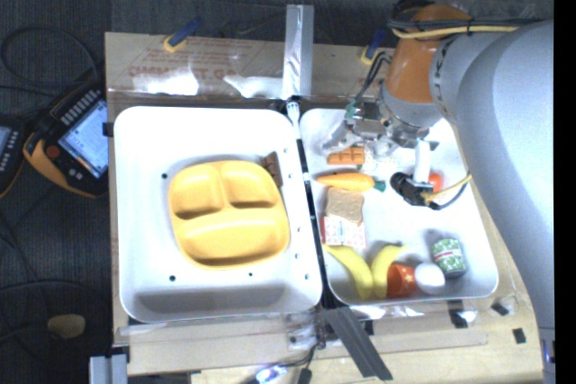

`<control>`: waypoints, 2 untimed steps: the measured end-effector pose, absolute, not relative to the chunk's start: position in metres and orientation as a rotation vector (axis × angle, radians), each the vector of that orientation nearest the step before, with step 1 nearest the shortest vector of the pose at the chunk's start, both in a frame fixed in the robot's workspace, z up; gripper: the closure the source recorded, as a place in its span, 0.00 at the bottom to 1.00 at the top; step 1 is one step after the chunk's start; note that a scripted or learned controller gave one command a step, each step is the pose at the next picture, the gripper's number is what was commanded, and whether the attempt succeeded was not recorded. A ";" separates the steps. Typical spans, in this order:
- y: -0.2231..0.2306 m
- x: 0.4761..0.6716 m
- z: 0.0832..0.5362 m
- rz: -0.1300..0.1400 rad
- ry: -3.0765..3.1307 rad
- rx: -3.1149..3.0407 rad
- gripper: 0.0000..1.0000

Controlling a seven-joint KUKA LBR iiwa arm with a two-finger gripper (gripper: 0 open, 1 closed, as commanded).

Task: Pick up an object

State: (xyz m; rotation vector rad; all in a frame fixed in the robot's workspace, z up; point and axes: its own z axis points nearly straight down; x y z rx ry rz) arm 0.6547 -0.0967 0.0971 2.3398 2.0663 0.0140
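gripper [367,132] low at right bin's [477,234] far end, finger state cannot be told | small orange piece [346,157] just below it, contact unclear | carrot [346,181] next | cracker packet [344,218] beyond | bananas [364,266], tomato [402,279], egg [430,276], green can [448,254] at near end | yellow tray [229,211] in left bin [144,283], well apart

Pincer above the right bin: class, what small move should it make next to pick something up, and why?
Probably a short straight descent. The pincer hovers at the far end of the right bin, just above the small orange piece and beside the carrot. Nothing shows between its fingers, so no grasp is made yet. Whether it is open cannot be told.
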 end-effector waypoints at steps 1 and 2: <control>-0.082 0.668 0.184 -0.003 1.902 2.499 0.00; -0.106 0.648 0.101 0.011 2.183 2.241 0.00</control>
